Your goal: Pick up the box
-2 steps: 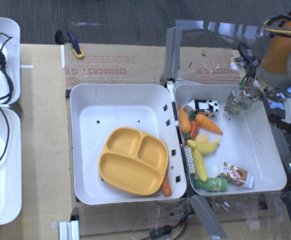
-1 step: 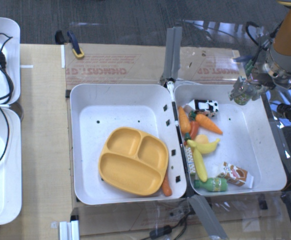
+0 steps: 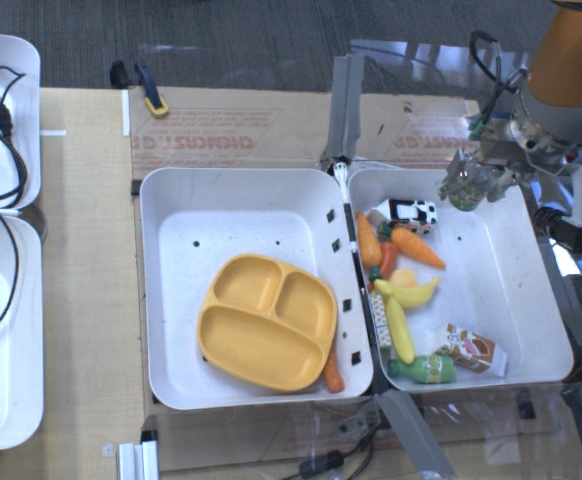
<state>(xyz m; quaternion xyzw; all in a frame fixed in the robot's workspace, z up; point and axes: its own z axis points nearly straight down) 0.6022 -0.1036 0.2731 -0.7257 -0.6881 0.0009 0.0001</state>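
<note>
One box (image 3: 471, 349) lies well apart from the pincer (image 3: 464, 196), whose grip state I cannot tell.

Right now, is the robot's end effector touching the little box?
Apart. In the camera view the end effector hangs over the far end of the right bin, while the box lies at the near end, with bare white floor between them.

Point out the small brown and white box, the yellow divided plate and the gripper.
Small brown and white box (image 3: 472, 349), camera view, top face.
Yellow divided plate (image 3: 267, 321), camera view, centre ridge.
Gripper (image 3: 464, 197), camera view, fingertip end.
</note>
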